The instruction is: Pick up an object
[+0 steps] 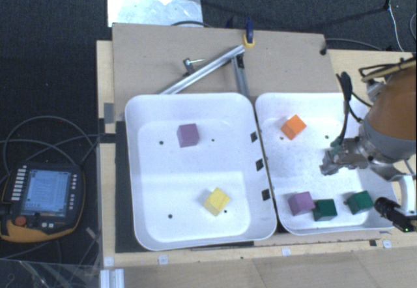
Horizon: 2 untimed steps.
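Over the right bin (273,117), my jaws (329,164) hang above bare floor; whether they are spread I cannot tell. An orange cube (294,126) sits beyond, a purple cube (301,202) and two green cubes (324,209) (359,202) nearer.

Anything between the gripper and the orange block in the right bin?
Nothing visible. The gripper hangs over bare bin floor in the right bin, and the orange block sits apart, up and left of it, with open floor between them.
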Each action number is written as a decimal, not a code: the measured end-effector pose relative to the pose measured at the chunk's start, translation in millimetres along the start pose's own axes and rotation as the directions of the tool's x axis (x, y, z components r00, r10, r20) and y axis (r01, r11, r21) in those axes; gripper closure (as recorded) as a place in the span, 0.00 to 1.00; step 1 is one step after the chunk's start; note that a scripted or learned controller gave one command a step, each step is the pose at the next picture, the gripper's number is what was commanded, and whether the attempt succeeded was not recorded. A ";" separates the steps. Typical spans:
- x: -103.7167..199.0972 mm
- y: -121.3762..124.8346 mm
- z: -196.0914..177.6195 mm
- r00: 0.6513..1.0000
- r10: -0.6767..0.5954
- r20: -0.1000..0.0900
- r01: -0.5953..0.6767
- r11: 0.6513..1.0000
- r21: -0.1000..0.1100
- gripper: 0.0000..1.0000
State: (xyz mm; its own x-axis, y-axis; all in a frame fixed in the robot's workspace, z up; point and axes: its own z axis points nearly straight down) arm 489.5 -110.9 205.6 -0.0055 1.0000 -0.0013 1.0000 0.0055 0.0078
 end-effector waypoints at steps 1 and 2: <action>7.4 4.0 -46.8 1.000 -0.001 0.000 0.001 1.000 -0.001 1.00; 7.0 6.0 -86.7 1.000 0.000 0.000 0.000 1.000 0.001 1.00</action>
State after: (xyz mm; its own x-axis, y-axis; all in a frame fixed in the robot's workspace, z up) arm 494.9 -103.7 292.3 -0.0055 1.0000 -0.0013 1.0000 0.0055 0.0066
